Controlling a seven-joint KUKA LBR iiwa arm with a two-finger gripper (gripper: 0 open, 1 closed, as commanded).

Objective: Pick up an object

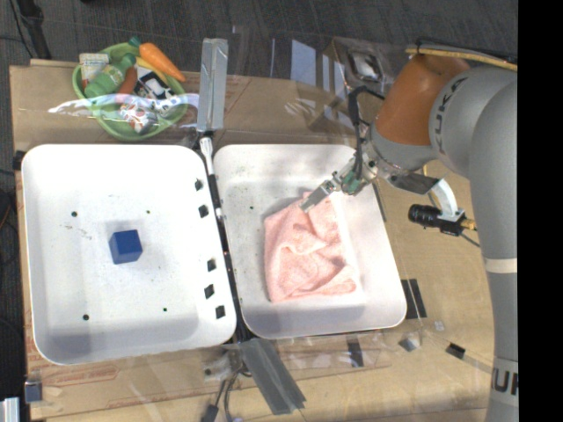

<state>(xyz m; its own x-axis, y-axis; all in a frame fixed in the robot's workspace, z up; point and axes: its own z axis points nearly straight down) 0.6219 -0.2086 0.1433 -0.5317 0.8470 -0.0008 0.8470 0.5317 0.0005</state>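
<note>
Over in the right-hand bin (380, 281) lies a pink cloth (310, 255), crumpled into soft folds and filling most of that bin's floor. Its long axis runs from the near left of the bin up toward the far right, where one corner is drawn out into a narrow point aimed at the arm. The wider, bunched part sits toward the near edge of the bin, close to the wall. At that raised corner is the pincer (339, 185), reaching in from the right under the grey arm (475, 121) with its orange band. The pincer's tip sits right at the cloth's far corner and looks to be touching it, but from where I stand the fingers are too small and too dark against the bin to make out; I cannot tell how far apart they are, nor whether any fabric is truly caught between them. The left-hand bin (53, 236) holds a small blue cube (126, 246), sitting flat a little left of the bin's middle, well apart from the cloth. Beyond the left bin, on the bench (264, 95), stands a green bowl (114, 123) heaped with toy vegetables, an orange carrot (161, 60) lying across the top.
</note>
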